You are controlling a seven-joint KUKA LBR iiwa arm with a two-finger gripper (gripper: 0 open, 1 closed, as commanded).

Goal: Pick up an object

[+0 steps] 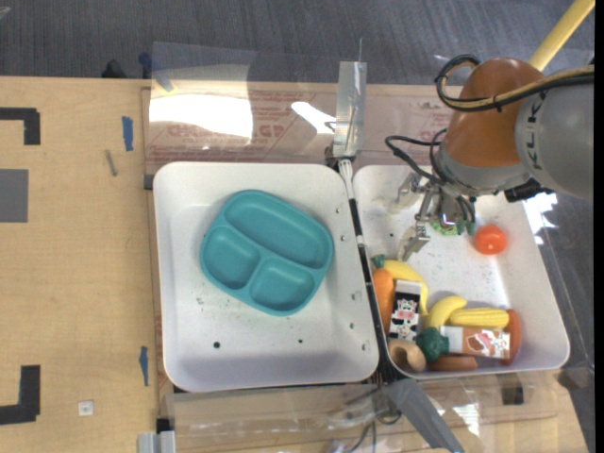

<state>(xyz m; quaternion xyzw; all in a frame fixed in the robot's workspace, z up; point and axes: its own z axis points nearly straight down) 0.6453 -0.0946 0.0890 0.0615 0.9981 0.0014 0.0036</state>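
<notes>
Arm: the grey arm (557, 140) comes in from the right, its orange band (491, 111) above the wrist, and hangs over the upper part of the right bin.
Gripper: the gripper (427, 223) points down over the right bin's (547, 281) bare upper floor; the metal fingers stand apart — spread, with nothing between them.
Nearest object: a small orange ball (489, 241) lies just to the right of the gripper, apart from it, on the white floor.
Pile of objects: the rest crowd the near left corner of the right bin — an orange carrot-like piece (382, 286) against the left wall, a black-and-white carton (406, 314) beside it, a yellow banana (448, 310), a yellow corn-like piece (481, 319), and a red-capped bottle (486, 343) lying on its side.
Smaller pieces: a dark green item (432, 344) and a tan wooden piece (408, 355) sit at the near edge, touching the pile.
Left bin: the left bin (179, 347) bears a teal divided plate (267, 251) with three compartments, lying flat near the middle.
Divider: the two bins touch along a dark seam; a clear upright panel (351, 107) stands at its far end.
Bench: a light wooden surface (71, 253) spreads to the left, with black corner marks and bits of blue tape.
</notes>
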